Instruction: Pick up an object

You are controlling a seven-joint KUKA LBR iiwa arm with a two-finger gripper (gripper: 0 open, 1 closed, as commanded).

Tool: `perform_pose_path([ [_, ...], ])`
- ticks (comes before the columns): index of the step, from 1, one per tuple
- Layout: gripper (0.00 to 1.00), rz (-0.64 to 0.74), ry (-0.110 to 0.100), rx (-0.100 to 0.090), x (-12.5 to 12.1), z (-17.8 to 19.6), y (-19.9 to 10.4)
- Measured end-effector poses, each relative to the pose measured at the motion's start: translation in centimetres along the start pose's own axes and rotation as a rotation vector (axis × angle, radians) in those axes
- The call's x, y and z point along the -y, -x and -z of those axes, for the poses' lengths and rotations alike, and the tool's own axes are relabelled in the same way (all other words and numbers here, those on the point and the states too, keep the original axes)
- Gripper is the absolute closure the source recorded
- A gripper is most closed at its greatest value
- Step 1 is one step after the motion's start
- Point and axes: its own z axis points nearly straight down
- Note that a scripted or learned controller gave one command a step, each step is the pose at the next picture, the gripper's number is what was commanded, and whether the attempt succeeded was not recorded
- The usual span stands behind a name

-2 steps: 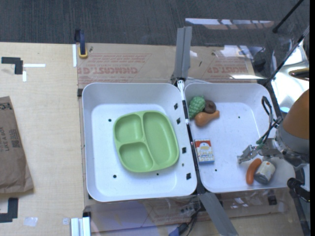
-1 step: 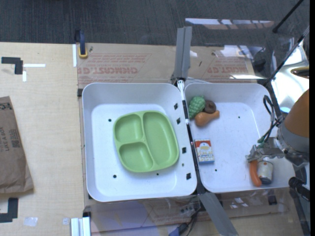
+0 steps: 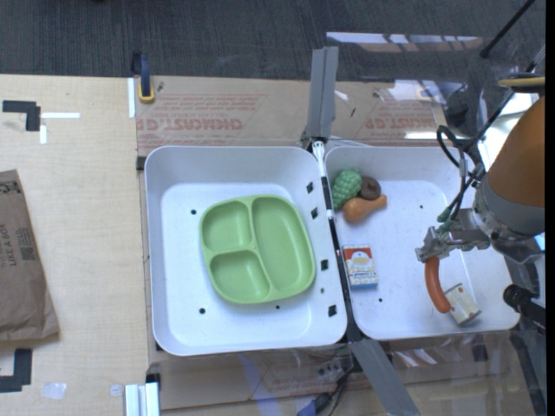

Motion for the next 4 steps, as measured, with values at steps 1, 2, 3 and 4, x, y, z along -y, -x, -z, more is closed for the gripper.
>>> perform_pose_path([
  [1,1.00,0.235,0.002,0.002,-0.4,4.0,-4.7],
  [2,1.00,-0.270,-0.002,0.003,-2.2,4.8,-8.8],
  [3,1.00,-0.416,-0.002,0.003,-9.0,10.8,-4.4],
  [4,1.00,-0.093,-0.002,0.002,-0.4,11.6,-6.4],
])
